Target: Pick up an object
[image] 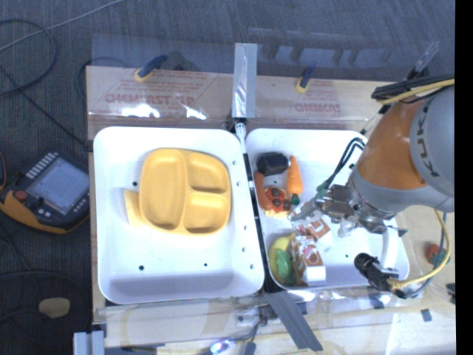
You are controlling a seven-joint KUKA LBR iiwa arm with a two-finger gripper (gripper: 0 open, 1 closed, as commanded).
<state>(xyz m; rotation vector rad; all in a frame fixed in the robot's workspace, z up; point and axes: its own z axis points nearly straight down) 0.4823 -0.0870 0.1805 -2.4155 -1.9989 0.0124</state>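
- Two shallow white bins sit side by side on the bench: the left bin (111,272) fills the centre-left of the frame, the right bin (325,143) the centre-right.
- In the left bin lies a yellow divided tray (183,189), with a pale yellow flat piece (131,205) poking out from under its left edge.
- The right bin's left half holds a cluster of small things: a black object (271,162) at the top, an orange carrot (294,176) just beside it, a red-and-orange toy (274,197) below, a yellow-green fruit (281,261) near the bottom, and a red-and-white packet (307,254) beside the fruit.
- The grey arm with its orange band (395,150) reaches in from the right of the frame.
- The gripper (314,213) hangs over the middle of the right bin, just above the packet; whether its fingers are apart or together cannot be told.
- A handheld pendant (48,191) lies on the floor at the left edge.
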